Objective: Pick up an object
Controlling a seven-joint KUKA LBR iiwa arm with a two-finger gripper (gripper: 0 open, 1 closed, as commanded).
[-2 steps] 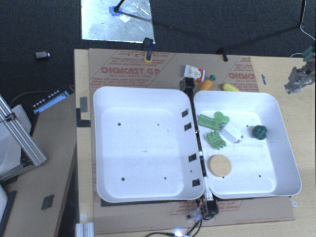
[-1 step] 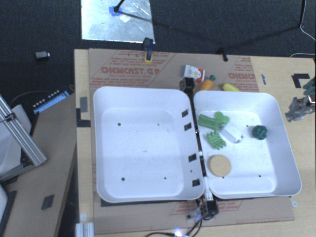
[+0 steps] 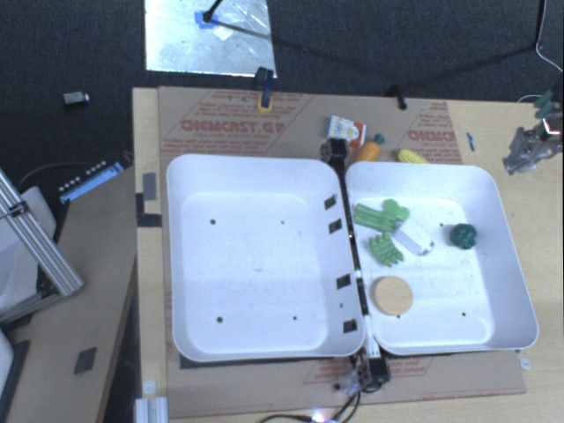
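Note:
The right bin [image 3: 493, 236] holds several small items. A light green knobbly toy [image 3: 382, 215] lies near its back left, with a green ridged piece [image 3: 385, 249] just in front of it. A white cylinder [image 3: 412, 239] lies beside them, and a dark green ball [image 3: 463, 234] sits further right. A tan round disc [image 3: 393, 295] rests near the front left. My gripper [image 3: 531, 148] is a grey shape at the far right, outside the bin and beyond its back right corner, apart from every object.
The left bin [image 3: 203, 192] adjoins the right one, joined by black clips [image 3: 339, 254]. Behind the bins on the cardboard lie a white and red packet [image 3: 345, 130], an orange item [image 3: 368, 151] and a yellow item [image 3: 411, 157]. A metal frame [image 3: 35, 245] stands at left.

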